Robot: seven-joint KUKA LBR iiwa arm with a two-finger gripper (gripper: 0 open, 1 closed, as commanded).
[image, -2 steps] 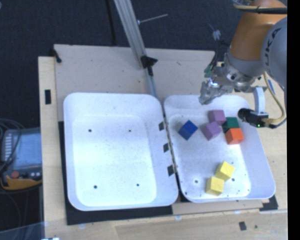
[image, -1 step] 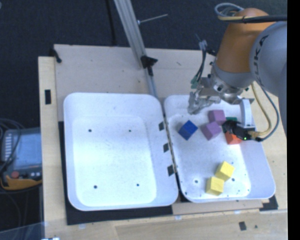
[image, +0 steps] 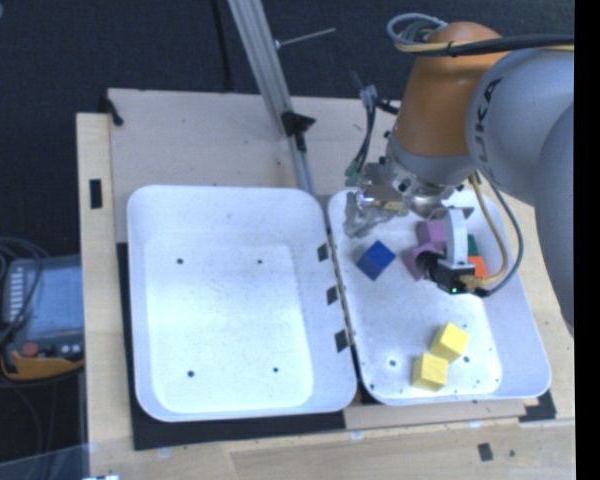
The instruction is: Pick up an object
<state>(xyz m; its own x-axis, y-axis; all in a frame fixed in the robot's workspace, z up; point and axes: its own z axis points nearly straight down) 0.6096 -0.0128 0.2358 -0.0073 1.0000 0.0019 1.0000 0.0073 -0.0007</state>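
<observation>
The arm (image: 500, 98) is reaching in from the right, its grey bulk and orange band hanging over the far end of the right bin (image: 510, 368). The left bin (image: 230, 298) is lying just beside the right bin, their inner edges touching along the middle of the bench (image: 180, 138). A metal rail (image: 265, 68) is slanting from the far edge down toward the gap between the bins. The gripper (image: 365, 208) is hovering at the far left corner of the right bin; whether its claw is apart or together cannot be told from here. A blue block (image: 376, 260) is sitting just near of the gripper, apart from it. A purple block (image: 432, 240) is lying to the right of the blue one, partly under the wrist gear. Two yellow blocks (image: 440, 356) are resting close together toward the near end of the right bin.
</observation>
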